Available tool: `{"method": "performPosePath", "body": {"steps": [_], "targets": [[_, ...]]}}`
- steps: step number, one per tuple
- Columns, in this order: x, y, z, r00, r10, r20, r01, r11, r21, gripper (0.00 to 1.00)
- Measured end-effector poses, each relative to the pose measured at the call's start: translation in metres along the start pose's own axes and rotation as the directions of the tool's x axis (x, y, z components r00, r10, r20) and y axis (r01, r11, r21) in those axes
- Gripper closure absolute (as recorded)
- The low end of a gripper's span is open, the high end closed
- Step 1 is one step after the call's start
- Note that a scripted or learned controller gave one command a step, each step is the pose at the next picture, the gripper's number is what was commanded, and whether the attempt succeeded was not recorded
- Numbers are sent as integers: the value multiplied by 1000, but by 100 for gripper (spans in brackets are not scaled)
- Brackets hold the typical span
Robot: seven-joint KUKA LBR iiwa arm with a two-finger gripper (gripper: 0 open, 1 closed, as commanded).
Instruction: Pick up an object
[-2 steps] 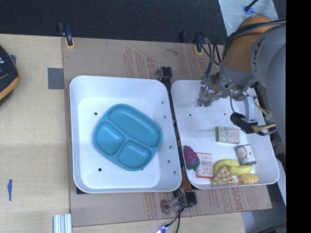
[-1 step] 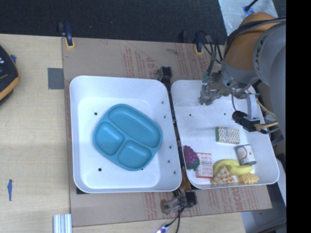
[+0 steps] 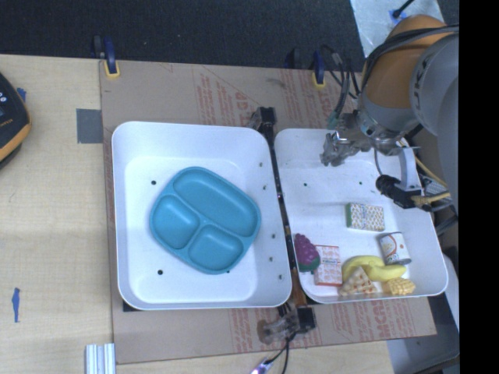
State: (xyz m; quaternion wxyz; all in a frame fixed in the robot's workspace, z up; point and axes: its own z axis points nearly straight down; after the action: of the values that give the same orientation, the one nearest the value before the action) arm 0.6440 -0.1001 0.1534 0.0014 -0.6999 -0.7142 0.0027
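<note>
The right bin [image 3: 312,174] holds several small items along its near side: a purple grape bunch [image 3: 305,251], a red and white card [image 3: 328,264], a yellow banana [image 3: 373,268], a waffle-like piece [image 3: 358,287], a corn cob [image 3: 400,287], a small can [image 3: 394,248] and a green speckled packet [image 3: 365,216]. My gripper [image 3: 335,153] hangs over the far part of that bin, well away from these items, with nothing seen between its fingers.
A blue divided plate [image 3: 204,219] lies in the left bin [image 3: 136,150]. Clamps and cables sit at the bins' far edge [image 3: 266,118]. A black and yellow device [image 3: 11,119] rests at the bench's left edge.
</note>
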Motion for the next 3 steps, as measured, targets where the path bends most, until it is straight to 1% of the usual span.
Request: {"method": "performPosePath", "body": {"steps": [1,2,3], "targets": [[73,14,-39,1000,16,-3,-16,1000,-3,100],[115,14,-39,1000,15,-2,-15,1000,-2,100],[172,16,-39,1000,14,-2,-14,1000,-4,100]]}}
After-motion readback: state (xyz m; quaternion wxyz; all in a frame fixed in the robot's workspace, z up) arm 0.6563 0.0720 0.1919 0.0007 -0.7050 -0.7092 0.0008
